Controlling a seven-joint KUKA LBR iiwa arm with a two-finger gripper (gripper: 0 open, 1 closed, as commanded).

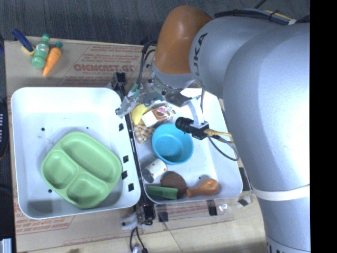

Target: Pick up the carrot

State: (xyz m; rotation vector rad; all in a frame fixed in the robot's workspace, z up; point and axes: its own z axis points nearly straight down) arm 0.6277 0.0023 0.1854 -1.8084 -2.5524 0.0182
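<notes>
I see the carrot outside both bins, on the bench at the far left corner, lying just beside a green bottle and touching it or nearly so. The arm is over the right bin, well apart from the carrot. The gripper hangs at the top left corner of this bin, near a yellow thing and above the blue bowl; whether it is open or closed I cannot tell (the wrist hides most of it). I see nothing held in it.

I judge that the task is at its first step: the reach is not yet made. The next move calls for a long travel across the left bin, past the green tray, then a descent on the carrot alone, without catching the bottle.
</notes>
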